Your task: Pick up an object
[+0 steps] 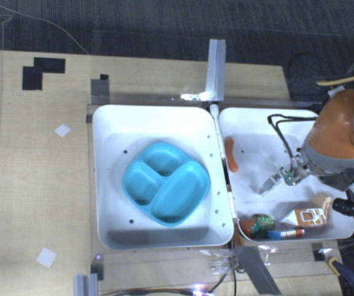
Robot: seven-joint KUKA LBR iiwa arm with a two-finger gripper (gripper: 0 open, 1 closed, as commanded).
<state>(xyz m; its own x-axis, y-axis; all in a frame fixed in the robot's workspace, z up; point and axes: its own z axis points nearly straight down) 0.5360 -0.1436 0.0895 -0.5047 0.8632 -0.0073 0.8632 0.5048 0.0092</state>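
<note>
1. Lying at the far left, the wooden desk (35, 165) carries some black tape shapes (43, 71) near its upper edge and two small pale squares of tape (62, 129) lower on its surface.
2. The left bin (106, 165) holds a blue divided plate (166, 182) with three compartments (two small ones above, one large below). The plate lies flat near the middle of this bin.
3. A metal post (216, 69) stands at the far edge, just where the two bins meet.
4. The right bin (251, 134) holds several small things. An orange, sausage-shaped object (230, 155) lies along the left wall of this bin, well apart from the others.
5. At the near edge of the right bin there is a group: a green and orange object (257, 224) in the near-left corner, a marker with blue and red parts (284, 233) just beside it, and a small orange and white carton (310, 216) to the right of them.
6. The pincer (277, 180) is over the middle of the right bin, pointing to the left and down. Its fingers look released, with nothing between them, and the white floor of the bin is under it.
7. The grey arm with the orange band (334, 131) reaches in from the right, and a black cable (285, 128) loops above the wrist.
</note>
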